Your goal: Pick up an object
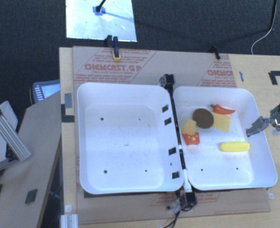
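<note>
Yellow corn lies near pincer.

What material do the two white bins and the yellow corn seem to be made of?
The two white bins look like thin moulded plastic with a smooth, slightly glossy finish: rounded corners, soft rims and an even white surface. The yellow corn is probably a plastic toy: uniform bright colour and a smooth rounded shape, though the picture is too coarse to be sure.

arm: cut off by right edge | pincer: blurred, too small to tell state
</note>
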Available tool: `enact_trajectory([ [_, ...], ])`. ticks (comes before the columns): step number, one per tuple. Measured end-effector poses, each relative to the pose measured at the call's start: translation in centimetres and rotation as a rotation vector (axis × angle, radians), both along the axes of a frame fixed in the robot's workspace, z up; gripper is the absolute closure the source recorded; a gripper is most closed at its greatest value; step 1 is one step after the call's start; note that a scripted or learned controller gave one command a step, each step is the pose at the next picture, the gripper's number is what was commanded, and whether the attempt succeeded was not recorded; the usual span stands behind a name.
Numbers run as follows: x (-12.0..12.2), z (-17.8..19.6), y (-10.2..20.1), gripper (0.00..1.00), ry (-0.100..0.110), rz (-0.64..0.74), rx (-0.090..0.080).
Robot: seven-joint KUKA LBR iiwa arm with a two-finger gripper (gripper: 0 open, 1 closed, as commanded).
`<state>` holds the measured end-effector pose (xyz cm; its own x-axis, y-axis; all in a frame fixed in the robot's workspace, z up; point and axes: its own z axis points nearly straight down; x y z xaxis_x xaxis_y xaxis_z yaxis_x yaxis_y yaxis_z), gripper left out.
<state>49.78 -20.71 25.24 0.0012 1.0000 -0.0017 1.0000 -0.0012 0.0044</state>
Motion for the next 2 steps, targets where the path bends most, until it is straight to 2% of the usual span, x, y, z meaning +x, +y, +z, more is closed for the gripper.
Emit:
enact_trajectory([
  [1,4.1,6.2,0.2,0.00,-0.006,0.007,-0.003],
  [2,2.7,7.2,0.1,0.00,0.000,0.003,0.000],
])
